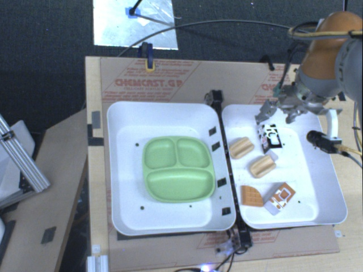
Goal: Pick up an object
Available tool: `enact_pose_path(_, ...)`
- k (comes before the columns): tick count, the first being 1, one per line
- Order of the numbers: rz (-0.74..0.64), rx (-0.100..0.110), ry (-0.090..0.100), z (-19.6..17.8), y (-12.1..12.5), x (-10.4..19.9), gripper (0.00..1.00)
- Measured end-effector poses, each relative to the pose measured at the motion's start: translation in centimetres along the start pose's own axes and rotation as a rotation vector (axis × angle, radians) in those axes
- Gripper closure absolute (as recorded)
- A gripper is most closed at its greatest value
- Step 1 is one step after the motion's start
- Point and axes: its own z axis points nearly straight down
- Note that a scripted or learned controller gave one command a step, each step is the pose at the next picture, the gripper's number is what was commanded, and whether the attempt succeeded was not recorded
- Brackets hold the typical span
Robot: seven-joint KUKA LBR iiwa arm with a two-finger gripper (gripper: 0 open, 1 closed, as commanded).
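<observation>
While hovering at the right bin's [334, 200] twelve o'clock, fingers [279, 113] spread wide, holding nothing. Could clip the black-and-white box [270, 136] edge and shove it into the bread roll [241, 147] at eight o'clock.

Grey arm from the right, gripper [279, 113] fingers splayed

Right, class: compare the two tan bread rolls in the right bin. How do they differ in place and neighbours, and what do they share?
The upper bread roll lies nearer the divider between the bins, while the lower bread roll lies further right, towards the bin's middle. The upper roll has white floor all round it; the lower roll has a small white piece against its upper right end. Both are tan, oblong, similar in size, and tilted the same way.
</observation>
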Motion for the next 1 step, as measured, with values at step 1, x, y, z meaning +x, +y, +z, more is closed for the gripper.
enact_pose_path(1,-0.002,-0.013,-0.002,-0.85,0.30,0.03,0.00)
